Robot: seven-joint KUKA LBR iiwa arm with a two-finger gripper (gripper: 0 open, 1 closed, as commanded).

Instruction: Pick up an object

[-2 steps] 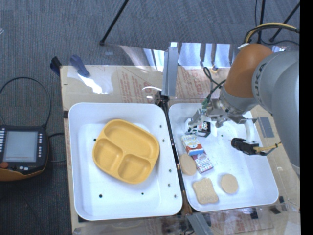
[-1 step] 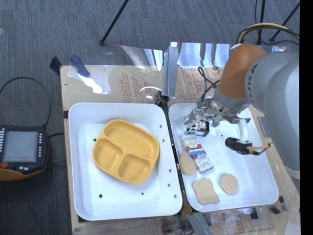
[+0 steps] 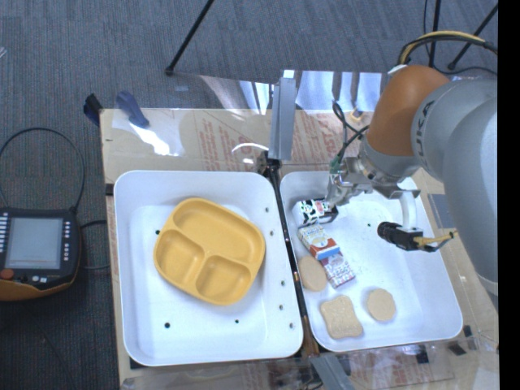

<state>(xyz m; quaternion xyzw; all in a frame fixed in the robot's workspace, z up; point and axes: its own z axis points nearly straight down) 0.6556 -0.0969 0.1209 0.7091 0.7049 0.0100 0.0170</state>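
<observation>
The hand (image 3: pixel 336 190) hangs low over the right bin (image 3: pixel 422 299), just beside the cow-patterned object (image 3: pixel 314 210) lying near that bin's upper left corner, so this looks like the approach to a grasp. I cannot tell if it is released or clenched; the wrist hides it.

Plate (image 3: pixel 210 250) in left bin (image 3: pixel 130 218), carton (image 3: pixel 327 254) in right bin (image 3: pixel 431 299)
</observation>
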